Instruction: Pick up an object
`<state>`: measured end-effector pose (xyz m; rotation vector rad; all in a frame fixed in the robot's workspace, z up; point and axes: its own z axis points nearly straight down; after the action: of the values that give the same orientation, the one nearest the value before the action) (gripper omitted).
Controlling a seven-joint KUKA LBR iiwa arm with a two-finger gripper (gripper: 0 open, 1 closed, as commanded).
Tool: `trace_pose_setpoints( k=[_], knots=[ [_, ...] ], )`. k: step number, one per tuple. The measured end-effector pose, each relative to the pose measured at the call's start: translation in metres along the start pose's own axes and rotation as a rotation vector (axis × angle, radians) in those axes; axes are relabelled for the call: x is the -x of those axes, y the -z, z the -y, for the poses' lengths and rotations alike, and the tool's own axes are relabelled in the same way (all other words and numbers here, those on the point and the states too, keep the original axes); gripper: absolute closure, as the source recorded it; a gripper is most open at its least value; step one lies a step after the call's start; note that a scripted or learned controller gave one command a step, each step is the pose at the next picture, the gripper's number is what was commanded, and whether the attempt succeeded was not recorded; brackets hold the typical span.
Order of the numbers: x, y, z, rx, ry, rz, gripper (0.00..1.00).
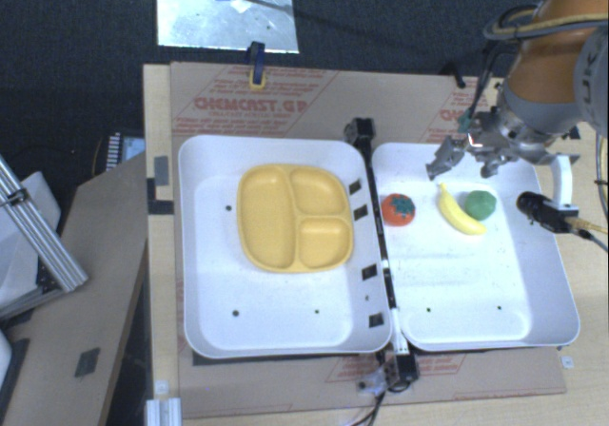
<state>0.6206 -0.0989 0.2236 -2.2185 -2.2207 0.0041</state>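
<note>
In the right bin (476,319) lie three things near its far side: a red-orange ball with a teal patch (398,209), a yellow banana (459,211) and a green lump (480,203) touching the banana's right side. My gripper (468,160) hangs above the far end of this bin, just beyond the banana and green lump. Its fingers (442,162) stand spread apart with nothing between them.
The left bin (219,319) holds a yellow divided plate (293,218) with three compartments. A black hinge strip (373,224) runs between the bins. The near half of the right bin is bare white floor.
</note>
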Motion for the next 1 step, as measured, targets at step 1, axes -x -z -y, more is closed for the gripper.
trace_pose_setpoints(
  k=[1],
  knots=[
    [-0.0078,-0.0592,0.0040,0.000,0.000,-0.001,0.00]
  ],
)
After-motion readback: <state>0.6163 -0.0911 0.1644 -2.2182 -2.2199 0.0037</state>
